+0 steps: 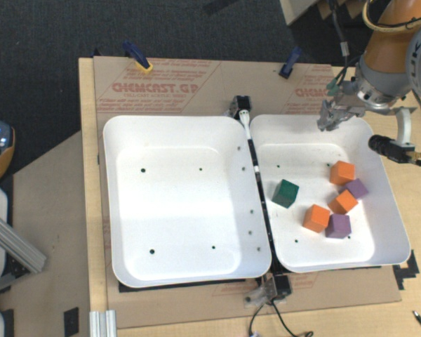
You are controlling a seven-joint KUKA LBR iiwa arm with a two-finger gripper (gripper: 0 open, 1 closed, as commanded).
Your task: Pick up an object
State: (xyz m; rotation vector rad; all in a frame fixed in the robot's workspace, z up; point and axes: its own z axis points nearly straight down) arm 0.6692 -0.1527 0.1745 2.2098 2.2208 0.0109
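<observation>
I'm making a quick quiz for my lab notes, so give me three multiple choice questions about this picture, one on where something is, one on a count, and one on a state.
1. Where does the green block lie?
A. In the left bin
B. In the right bin, nearest the divide between the bins
C. On the cardboard outside the bins

2. How many orange blocks are in the right bin?
A. One
B. Three
C. Five

3. What is the state of the gripper?
A. Over the far rim of the right bin, apart from every block
B. Pressed onto the green block
C. Down inside the left bin

Answers: 1 B, it sits apart from the other blocks, toward the left bin. 2 B, three orange blocks lie among two purple ones. 3 A, the blocks all lie nearer the camera.
</observation>
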